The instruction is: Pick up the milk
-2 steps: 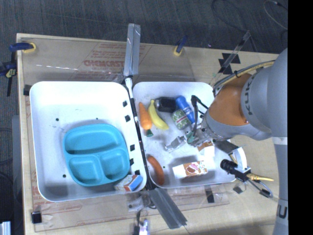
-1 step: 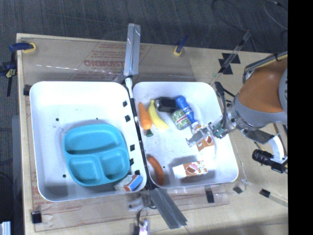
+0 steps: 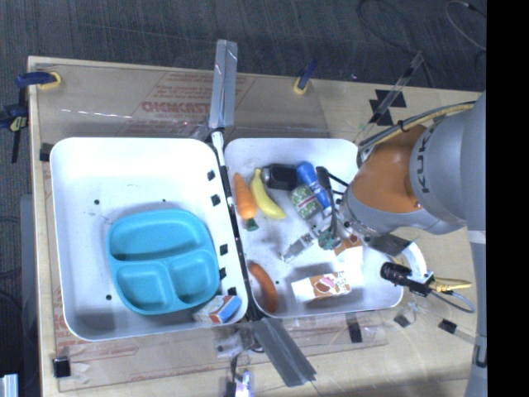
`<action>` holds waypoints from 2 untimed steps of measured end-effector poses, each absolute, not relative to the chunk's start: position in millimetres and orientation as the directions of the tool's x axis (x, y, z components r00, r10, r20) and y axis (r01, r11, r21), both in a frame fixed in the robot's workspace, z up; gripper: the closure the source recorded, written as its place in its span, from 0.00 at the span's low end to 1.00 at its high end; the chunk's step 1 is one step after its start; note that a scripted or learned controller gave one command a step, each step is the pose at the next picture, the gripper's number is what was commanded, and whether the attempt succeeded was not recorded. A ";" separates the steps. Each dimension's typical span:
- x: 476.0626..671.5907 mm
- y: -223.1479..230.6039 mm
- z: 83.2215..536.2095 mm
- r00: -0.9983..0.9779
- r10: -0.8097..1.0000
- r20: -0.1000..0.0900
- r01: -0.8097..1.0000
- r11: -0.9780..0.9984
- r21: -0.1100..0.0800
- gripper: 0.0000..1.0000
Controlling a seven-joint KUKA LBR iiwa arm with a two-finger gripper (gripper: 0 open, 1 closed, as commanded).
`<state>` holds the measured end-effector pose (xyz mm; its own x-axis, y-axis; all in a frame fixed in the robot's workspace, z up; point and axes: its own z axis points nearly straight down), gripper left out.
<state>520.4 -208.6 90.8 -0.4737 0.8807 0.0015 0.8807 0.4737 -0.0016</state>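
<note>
jaws [image 3: 307, 242]: low in the right bin [image 3: 364, 151], roughly mid-floor, pointing toward the divider. Opening looks slight, but cannot tell for sure. Nothing visibly between them.
milk [image 3: 324, 286]: small carton, lying flat on its side by the right bin's near wall, brown-and-white face up. Sits nearer the front than my jaws and a little to their right, close but apart, not between them.
risk 1: I'm offset from the carton. Close here and I get air, or catch the small green bit [image 3: 329, 240] beside my wrist.
risk 2: carton lies flat and nearly against the near wall. One finger may have no room on the wall side, so it slides or pivots instead of seating.
risk 3: brown oval thing [image 3: 264, 283] lies just left of the carton. A sweep from that side could shove it into the carton or get pinched with it.
risk 4: clutter behind me: bottle [image 3: 307, 190], banana [image 3: 266, 193], carrot [image 3: 245, 198]. Wrist swing could knock them.
other carton [image 3: 221, 308]: small blue-and-orange one in the left bin's near corner, beside the blue tray [image 3: 162, 260]. Possible wrong-target mix-up.
next, my call: shift toward the near wall, line up across the carton's narrow sides, then descend.
</note>
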 end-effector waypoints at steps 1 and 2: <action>511.4 -211.1 220.9 -0.508 0.861 -0.002 0.861 0.508 0.001 0.00; 506.0 -209.0 90.7 -0.526 0.851 0.002 0.851 0.526 -0.002 0.00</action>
